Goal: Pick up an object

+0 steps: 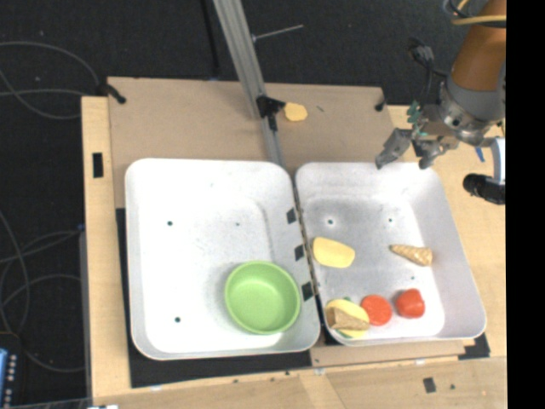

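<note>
My gripper (407, 155) hangs over the far right corner of the right bin (375, 194), its two fingers spread open with nothing between them. Well below it in that bin lie a yellow wedge (333, 253), a tan cone-shaped piece (412, 254), a red block (410, 303), a red-orange ball (376, 309) and a yellow and brown piece (347, 318) at the near edge. A green bowl (262, 296) sits in the near right part of the left bin (187, 220).
A slanted grey metal pole (243, 54) rises from behind the joint of the two bins. A small yellow piece (295, 112) lies on the bench beyond the bins. Black cables trail at the left.
</note>
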Controlling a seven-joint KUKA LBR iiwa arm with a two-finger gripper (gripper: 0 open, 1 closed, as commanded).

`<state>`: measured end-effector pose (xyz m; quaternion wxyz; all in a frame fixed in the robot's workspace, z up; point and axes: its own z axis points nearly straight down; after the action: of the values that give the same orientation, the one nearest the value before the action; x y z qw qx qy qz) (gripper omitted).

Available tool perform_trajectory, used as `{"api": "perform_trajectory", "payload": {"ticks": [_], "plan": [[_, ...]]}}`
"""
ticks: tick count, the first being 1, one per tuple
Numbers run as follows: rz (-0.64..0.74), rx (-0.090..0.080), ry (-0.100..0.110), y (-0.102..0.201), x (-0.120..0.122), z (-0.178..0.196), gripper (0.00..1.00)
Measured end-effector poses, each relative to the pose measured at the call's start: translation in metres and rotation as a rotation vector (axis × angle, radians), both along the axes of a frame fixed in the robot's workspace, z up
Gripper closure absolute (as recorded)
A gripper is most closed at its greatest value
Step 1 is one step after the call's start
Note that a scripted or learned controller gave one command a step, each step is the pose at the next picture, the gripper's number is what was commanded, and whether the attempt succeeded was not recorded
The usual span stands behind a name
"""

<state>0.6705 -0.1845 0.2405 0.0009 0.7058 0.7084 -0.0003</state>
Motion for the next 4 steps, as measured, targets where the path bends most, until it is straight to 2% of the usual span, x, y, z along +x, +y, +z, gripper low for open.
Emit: {"api": "perform_trajectory", "payload": {"ticks": [1,2,4], "plan": [[0.0,-0.002,0.001,-0.001,0.0,0.0,0.0],[0.002,-0.001,0.004,0.003,-0.003,-0.043,0.0],[-0.004,-0.002,0.004,-0.009,-0.002,-0.142,0.0]]}}
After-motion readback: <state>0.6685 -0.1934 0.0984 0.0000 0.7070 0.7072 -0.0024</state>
